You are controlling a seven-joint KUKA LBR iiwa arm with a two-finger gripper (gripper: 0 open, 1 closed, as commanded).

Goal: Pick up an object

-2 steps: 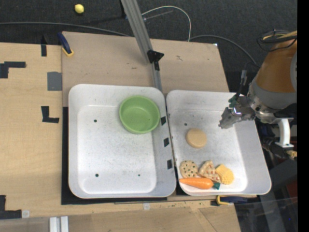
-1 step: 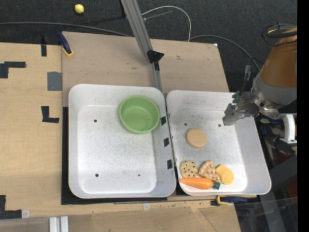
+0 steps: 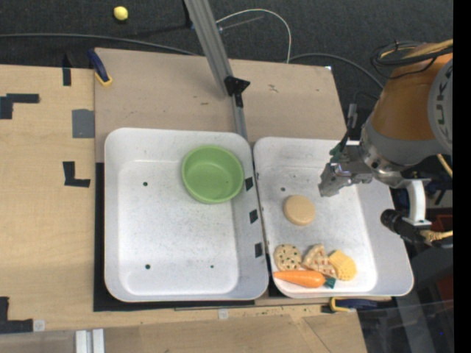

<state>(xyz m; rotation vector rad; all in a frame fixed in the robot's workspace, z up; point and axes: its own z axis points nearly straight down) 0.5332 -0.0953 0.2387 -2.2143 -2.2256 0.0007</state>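
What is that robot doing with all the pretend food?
The robot arm is reaching in over the right bin, trying to pick something up. Its gripper hangs just above and to the right of a round tan cookie, with nothing in it yet. Near the bin's front edge lie a toy carrot, a spotted cookie, a pretzel-like piece and a yellow piece. A green bowl sits in the left bin.

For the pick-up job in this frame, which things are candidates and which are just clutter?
Job: gripper, tan round piece, cookie, carrot, yellow piece, pretzel-like piece, green bowl, all in the bins.

Lying about: yellow ball on the floor, blue clamp at the board corner.
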